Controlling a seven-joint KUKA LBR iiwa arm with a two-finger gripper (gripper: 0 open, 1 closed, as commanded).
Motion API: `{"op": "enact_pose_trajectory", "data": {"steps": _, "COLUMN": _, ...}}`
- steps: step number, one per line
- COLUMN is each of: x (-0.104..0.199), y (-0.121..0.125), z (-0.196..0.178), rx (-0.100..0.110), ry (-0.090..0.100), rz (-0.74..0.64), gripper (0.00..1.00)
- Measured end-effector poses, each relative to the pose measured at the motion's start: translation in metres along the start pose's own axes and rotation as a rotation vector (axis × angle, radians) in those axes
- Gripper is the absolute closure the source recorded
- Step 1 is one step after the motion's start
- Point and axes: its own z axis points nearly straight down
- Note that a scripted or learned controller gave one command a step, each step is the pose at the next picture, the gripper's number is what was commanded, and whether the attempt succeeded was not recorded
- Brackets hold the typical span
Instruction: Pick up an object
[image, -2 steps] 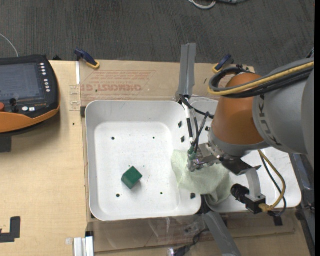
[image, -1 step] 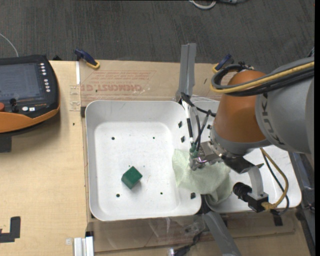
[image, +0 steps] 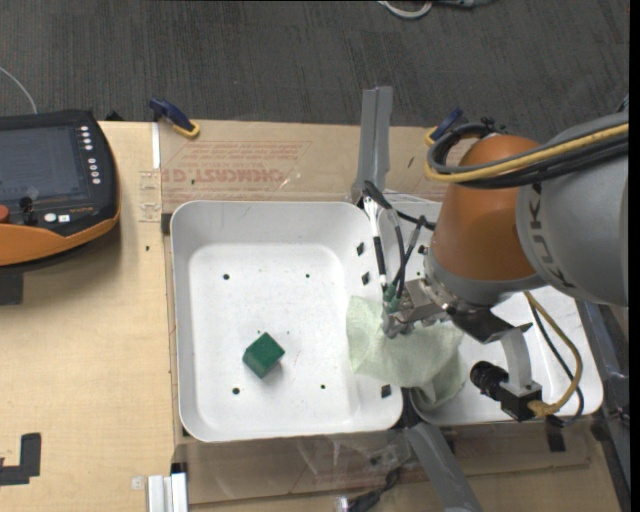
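A small green cube (image: 264, 355) lies in the left white bin (image: 200, 300), toward its front middle. A pale green cloth (image: 400, 355) is spread across the rim between the two bins, partly over the left bin's right edge. My gripper (image: 398, 315) is directly over the cloth's upper part and touches or nearly touches it. The grey arm with its orange band (image: 480, 220) hangs above the right bin (image: 585, 390) and hides most of it.
An orange and black control pendant (image: 50, 190) rests on the bench at the far left. A flattened cardboard sheet (image: 240, 165) lies behind the bins. A grey upright post (image: 376, 140) stands at the back between them. Cables (image: 555, 340) loop beside the wrist.
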Motion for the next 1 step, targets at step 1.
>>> {"op": "enact_pose_trajectory", "data": {"steps": 1, "x": -0.0019, "y": 0.0003, "z": -0.0081, "rx": 0.002, "ry": -0.002, "rz": 0.000, "gripper": 1.00}}
